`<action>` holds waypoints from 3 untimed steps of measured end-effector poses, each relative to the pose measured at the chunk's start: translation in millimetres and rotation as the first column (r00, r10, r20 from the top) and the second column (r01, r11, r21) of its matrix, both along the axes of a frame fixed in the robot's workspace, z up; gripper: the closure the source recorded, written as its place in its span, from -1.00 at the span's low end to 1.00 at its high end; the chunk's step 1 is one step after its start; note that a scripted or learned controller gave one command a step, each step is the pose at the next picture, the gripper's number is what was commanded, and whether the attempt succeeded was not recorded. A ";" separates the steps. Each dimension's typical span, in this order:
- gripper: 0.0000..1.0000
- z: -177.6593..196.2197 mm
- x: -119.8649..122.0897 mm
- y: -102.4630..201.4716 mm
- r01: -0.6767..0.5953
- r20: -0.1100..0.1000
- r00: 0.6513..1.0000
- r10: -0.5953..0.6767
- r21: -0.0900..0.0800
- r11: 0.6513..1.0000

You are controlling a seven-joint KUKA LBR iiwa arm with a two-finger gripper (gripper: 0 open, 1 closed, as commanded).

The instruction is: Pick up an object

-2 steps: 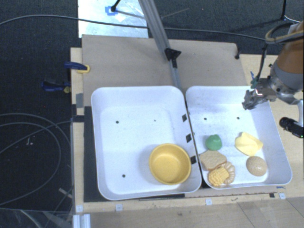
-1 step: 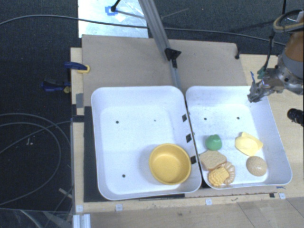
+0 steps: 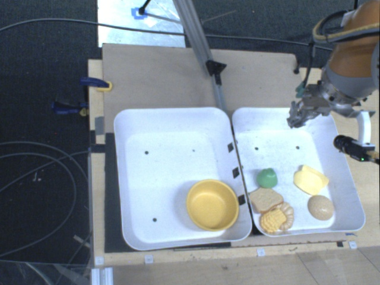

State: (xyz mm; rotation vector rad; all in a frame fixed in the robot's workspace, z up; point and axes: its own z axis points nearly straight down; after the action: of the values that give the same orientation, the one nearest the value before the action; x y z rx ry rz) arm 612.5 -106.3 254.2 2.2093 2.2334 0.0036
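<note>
Camera view: gripper (image 3: 295, 121) hovering, can't tell its state
Green ball (image 3: 267, 177) sits tight beside toast (image 3: 265, 199), so grab might slip

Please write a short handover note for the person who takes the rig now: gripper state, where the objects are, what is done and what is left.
Gripper: above the far edge of the right white bin, nothing between its fingers; open or shut cannot be told.
Right bin, near end: small green round object, pale yellow wedge-shaped block, tan slice of toy bread, yellow toy corn cob, beige round ball.
Left white bin: yellow plastic bowl, upright, near right corner.
Done: nothing picked up.
Left: descend on one object, grasp, lift.
</note>
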 end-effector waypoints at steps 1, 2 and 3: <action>1.00 -8.9 18.8 55.9 0.000 0.002 1.000 0.000 -0.001 1.000; 1.00 -12.7 19.4 102.9 0.001 0.001 1.000 -0.001 0.000 1.000; 1.00 -23.2 30.5 149.9 0.002 0.001 1.000 -0.002 0.000 1.000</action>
State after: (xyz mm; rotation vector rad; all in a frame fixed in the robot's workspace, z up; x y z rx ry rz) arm 642.9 43.5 231.0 2.2106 2.2312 0.0038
